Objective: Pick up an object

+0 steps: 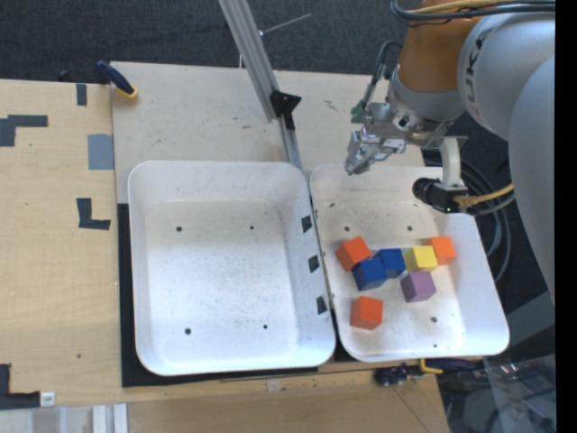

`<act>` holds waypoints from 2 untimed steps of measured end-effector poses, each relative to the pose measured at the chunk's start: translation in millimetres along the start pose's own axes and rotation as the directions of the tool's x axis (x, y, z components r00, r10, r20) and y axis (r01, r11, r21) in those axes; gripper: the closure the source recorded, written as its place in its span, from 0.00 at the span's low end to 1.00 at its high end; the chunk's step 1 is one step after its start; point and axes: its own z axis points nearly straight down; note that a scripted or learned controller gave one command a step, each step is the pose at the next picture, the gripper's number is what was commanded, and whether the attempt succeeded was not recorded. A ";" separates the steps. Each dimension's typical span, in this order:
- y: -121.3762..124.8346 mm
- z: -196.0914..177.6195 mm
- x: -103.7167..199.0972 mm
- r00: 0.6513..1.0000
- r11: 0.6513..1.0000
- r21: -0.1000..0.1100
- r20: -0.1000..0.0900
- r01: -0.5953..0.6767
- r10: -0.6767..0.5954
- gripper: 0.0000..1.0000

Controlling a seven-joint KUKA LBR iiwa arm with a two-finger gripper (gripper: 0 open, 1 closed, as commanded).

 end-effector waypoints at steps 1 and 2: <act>1.8 13.4 60.3 1.000 1.000 0.001 0.000 0.002 -0.002 1.00; 1.8 14.0 124.7 1.000 1.000 -0.001 -0.001 0.002 -0.002 1.00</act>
